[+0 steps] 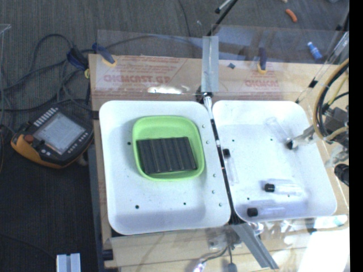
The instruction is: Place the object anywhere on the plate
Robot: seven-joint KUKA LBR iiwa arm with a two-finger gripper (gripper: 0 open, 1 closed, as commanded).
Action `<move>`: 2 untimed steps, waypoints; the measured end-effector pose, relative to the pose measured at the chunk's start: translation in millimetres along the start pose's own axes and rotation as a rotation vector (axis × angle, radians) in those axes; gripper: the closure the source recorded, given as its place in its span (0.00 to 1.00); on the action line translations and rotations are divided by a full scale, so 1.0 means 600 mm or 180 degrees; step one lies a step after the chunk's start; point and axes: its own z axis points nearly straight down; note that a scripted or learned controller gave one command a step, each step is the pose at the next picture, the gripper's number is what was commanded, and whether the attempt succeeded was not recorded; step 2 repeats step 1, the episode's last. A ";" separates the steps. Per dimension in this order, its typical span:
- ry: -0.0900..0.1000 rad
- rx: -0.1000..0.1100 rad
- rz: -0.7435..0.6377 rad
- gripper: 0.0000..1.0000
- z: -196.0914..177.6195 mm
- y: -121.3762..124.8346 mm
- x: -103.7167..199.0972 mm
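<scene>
We see two white bins side by side on the worktop (147,75). In the left bin (113,208) a green plate (139,130) sits near the middle. A dark ribbed slab (165,155) lies flat on the plate, inside its rim.

The right bin (249,123) holds some see-through tubes with black ends, and they are hard to make out against the white. One tube (283,187) lies near the front right corner, and another (266,211) lies at the front edge. A third (228,162) lies along the left wall.

Cables (326,112) hang at the worktop's right edge, cut off by the picture.
</scene>
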 end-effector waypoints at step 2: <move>0.0000 0.0000 0.0000 0.00 0.000 0.000 0.000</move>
